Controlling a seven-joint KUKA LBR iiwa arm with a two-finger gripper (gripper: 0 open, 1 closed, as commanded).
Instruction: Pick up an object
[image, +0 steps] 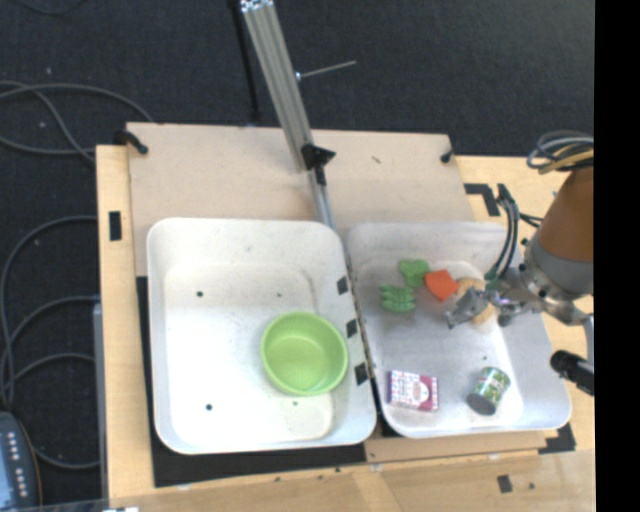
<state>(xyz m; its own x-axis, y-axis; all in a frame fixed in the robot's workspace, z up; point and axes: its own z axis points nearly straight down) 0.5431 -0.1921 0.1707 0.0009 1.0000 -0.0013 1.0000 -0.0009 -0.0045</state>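
My gripper (468, 309) hangs low in the right bin (530, 405), just beside the orange block (440, 285); how my fingers stand, I cannot tell. I should centre over that block, clear of the green toy (412, 270), before closing.

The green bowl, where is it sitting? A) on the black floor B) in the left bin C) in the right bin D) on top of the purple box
B: the green bowl sits in the left bin, near its lower right corner, while the purple box lies in the right bin.
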